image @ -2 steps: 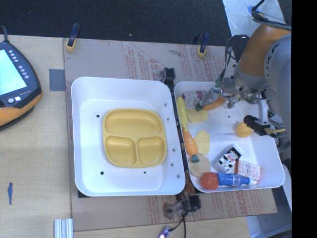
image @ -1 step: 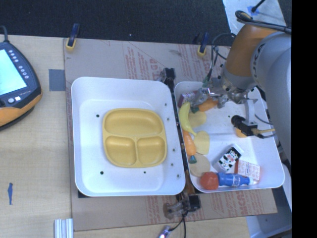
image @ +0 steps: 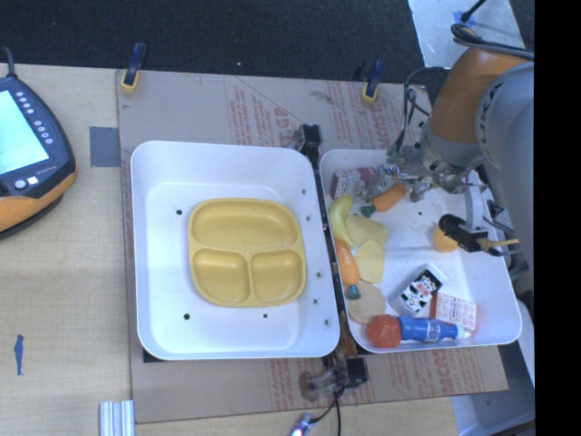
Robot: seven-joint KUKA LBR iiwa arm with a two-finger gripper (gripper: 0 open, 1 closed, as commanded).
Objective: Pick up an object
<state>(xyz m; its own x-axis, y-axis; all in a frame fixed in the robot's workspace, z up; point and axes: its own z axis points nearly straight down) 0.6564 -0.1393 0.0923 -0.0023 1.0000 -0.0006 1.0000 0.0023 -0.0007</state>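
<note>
My gripper (image: 392,187) is low over the far left part of the right bin (image: 495,289). A small orange toy carrot (image: 391,198) with a green tip lies slanted between its fingers, and the gripper is shut on it. The grey arm with its orange band (image: 472,80) comes down from the upper right. Beside the carrot lie a yellow banana (image: 340,218) and pale yellow slices (image: 369,243).
The right bin also holds a second orange carrot (image: 348,263), a red tomato (image: 384,331), a blue bottle (image: 428,331), a cow-patterned box (image: 418,292) and an orange piece (image: 445,238). The left bin (image: 154,243) holds a yellow divided plate (image: 247,251). A control pendant (image: 23,153) lies far left.
</note>
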